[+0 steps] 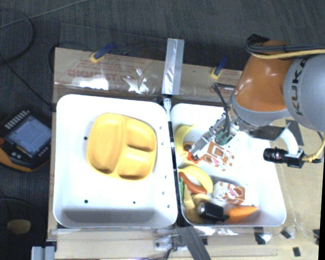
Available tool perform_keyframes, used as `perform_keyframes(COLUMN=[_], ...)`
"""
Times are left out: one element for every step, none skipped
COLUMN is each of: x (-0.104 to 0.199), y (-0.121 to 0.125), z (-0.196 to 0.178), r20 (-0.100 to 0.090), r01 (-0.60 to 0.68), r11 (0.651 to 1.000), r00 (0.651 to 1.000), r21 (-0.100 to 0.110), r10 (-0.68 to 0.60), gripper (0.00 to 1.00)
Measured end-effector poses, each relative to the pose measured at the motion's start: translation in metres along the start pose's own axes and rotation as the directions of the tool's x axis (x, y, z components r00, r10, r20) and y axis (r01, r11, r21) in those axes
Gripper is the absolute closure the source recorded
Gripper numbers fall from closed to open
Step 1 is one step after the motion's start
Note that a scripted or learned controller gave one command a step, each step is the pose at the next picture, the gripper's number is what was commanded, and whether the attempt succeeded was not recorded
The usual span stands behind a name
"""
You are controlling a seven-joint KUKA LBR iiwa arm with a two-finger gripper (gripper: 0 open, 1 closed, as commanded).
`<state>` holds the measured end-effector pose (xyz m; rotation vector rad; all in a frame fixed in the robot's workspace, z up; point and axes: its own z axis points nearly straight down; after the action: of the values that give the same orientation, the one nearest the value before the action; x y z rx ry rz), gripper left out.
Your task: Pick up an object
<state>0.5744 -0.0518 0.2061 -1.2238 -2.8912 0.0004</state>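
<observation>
Carrot [240, 212], black object [212, 212], no legible labels

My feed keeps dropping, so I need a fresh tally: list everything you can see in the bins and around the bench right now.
left bin: 1, white, left half of bench
divided tray: 1, yellow, upside down in left bin
right bin: 1, white, right half of bench
banana-like pieces: 2 or more, yellow, right bin's left side
carrot-like piece: 1, orange, right bin's near edge
black object: 1, black, beside the carrot-like piece
printed packets: 2, white and orange, mid right bin
handheld pendant: 1, orange and black, floor at left
clips: 2, blue and yellow, far edge
arm: 1, grey and orange, from right
end effector: 1, over right bin
</observation>
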Motion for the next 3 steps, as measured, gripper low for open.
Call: perform_keyframes(x=[0.018,-0.024,-0.024], y=[-0.080,-0.085,-0.084], z=[-0.013,-0.025,-0.033], r20=[0.001,0.003,0.002], r01=[0.031,0.113,0.113], r11=[1.000,0.994,0.994], r00=[1.000,0.994,0.994], r21=[0.000,0.000,-0.002], r10=[-0.031,-0.113,-0.113], gripper=[1.00,1.00,1.00])
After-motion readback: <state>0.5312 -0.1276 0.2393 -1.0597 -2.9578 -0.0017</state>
